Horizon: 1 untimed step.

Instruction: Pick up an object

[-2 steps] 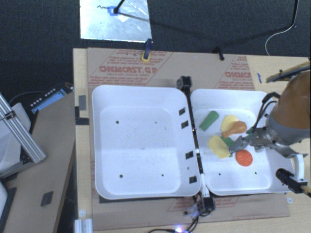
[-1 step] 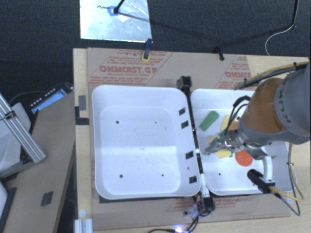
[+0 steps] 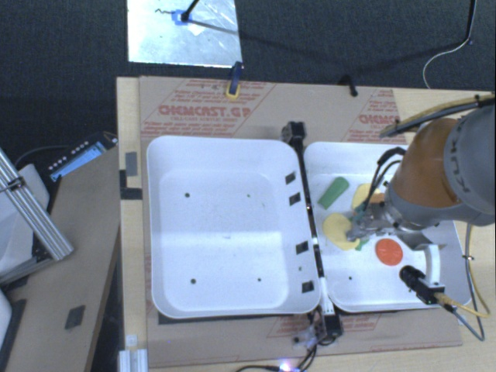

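The gripper [image 3: 358, 233] sits low in the right bin [image 3: 341, 297], touching the yellow piece's [image 3: 336, 229] 3 o'clock edge — grip state I cannot tell — so it may skid off or nudge the red disc [image 3: 389, 251].

text: "CHEMCAST GP" | on: brown board [image 3: 203, 103] | red print, repeated

Both white bins [image 3: 225, 157] look like smooth, slightly glossy plastic, resting on matt brown printed cardboard [image 3: 256, 103].
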Motion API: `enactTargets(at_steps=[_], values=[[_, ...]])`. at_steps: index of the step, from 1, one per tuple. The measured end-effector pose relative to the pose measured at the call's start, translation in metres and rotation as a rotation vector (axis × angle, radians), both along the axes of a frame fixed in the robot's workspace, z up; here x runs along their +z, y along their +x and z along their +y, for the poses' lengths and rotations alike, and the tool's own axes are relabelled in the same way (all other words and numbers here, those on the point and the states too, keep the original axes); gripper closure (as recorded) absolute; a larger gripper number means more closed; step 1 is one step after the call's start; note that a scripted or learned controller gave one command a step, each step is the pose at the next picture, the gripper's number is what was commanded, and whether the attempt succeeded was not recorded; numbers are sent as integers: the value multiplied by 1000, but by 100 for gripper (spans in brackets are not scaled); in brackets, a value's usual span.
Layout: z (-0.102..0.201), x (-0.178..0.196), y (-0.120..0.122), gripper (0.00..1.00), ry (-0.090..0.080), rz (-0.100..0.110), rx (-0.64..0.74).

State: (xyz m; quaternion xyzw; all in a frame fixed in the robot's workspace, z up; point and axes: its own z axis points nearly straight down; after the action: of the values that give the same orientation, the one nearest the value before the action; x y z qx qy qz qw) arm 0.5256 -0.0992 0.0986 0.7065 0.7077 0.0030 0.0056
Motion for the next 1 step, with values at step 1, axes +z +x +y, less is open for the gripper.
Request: enactTargets(at_steps=[1], values=[[37, 88, -28, 100, 4, 5, 4]])
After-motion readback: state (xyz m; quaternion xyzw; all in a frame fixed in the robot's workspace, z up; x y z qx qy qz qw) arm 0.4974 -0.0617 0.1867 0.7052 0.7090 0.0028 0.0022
